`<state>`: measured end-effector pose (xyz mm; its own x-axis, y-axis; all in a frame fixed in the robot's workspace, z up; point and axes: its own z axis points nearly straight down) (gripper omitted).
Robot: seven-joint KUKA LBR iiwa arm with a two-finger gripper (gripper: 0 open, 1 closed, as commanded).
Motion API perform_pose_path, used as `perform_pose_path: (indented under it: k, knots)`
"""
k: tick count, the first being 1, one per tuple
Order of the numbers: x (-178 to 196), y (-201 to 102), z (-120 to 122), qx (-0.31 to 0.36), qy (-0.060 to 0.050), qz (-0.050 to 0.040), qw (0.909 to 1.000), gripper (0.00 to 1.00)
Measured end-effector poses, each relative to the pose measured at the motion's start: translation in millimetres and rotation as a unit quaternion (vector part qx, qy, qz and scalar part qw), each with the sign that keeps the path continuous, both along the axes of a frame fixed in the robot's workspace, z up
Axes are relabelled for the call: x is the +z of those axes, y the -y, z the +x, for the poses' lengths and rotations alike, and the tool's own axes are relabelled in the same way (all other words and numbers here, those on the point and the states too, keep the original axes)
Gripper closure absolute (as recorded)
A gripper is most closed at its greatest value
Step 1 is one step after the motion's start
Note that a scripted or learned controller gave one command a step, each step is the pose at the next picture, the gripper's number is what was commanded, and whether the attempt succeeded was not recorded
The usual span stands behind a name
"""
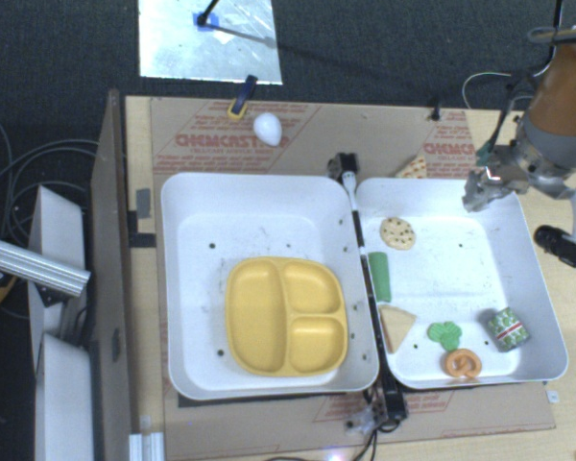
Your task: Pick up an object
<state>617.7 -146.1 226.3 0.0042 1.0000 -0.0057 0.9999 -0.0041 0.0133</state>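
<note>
Gripper (482,192) hangs over the right bin's (533,257) far corner; can't tell its grip. Cookie (396,231) is nearest, down-left; can (506,327) sits at the near side.

**One high camera, both bins in frame**

I'm watching through a single fixed camera mounted above the desk (298,128), tilted down at a slant rather than straight overhead. It sits far enough back that I get the left bin (187,257) and the right bin (523,257) whole, plus dark floor (384,27) beyond the far edge. The arm (557,113) comes in from my right side of frame.
</note>
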Motion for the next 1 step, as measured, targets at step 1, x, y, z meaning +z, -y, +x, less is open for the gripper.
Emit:
perform_pose_path:
  k: [1]
  knots:
    - [-36.1, -54.7, -16.4, 0.006, -0.007, 0.0039, 1.0, 1.0]
